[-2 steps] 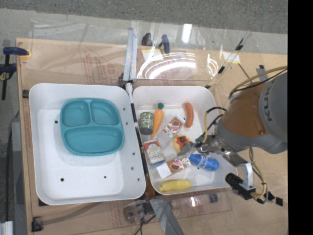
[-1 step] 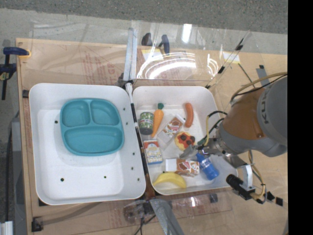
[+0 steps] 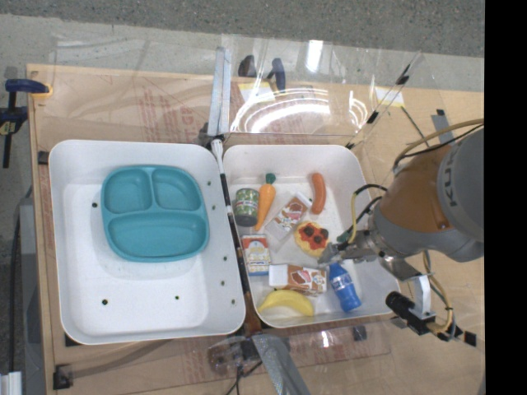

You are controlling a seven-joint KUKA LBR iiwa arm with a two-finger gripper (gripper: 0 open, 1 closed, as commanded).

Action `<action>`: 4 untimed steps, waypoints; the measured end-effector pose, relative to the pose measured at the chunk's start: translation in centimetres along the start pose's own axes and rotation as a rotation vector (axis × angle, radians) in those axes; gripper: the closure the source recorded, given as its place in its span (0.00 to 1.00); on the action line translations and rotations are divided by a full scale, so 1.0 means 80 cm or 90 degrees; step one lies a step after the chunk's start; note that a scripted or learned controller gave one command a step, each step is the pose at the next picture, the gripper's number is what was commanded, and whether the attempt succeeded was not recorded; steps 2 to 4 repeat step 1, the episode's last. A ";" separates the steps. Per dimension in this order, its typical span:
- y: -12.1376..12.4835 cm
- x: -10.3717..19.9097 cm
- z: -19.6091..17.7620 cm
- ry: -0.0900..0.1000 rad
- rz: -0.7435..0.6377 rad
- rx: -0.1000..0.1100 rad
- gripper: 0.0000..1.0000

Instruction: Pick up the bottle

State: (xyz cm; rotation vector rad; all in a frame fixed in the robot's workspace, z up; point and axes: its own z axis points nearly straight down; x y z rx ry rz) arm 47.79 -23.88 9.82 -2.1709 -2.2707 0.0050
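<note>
Blue plastic bottle with a white label (image 3: 344,287) is lying flat just below the gripper (image 3: 335,255), near the right bin's front wall, long axis running up-left to down-right. The grey arm with the orange band (image 3: 428,206) reaches in from the right, wrist low over the bin; can't tell the gripper's state

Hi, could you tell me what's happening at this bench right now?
A grey and orange robot arm reaches in from the right over the right-hand bin, which holds toy food: a carrot, a sausage, a banana, a small pizza and some cartons. Its gripper sits low, just above the blue bottle lying near the bin's front edge. The bottle is not lifted yet. The left bin holds a teal divided plate.
</note>
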 end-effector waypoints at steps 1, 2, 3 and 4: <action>0.023 0.102 -0.108 0.002 0.075 -0.001 1.00; 0.023 0.102 -0.108 0.002 0.075 -0.001 1.00; 0.023 0.102 -0.108 0.002 0.075 -0.001 1.00; 0.023 0.102 -0.108 0.002 0.075 -0.001 1.00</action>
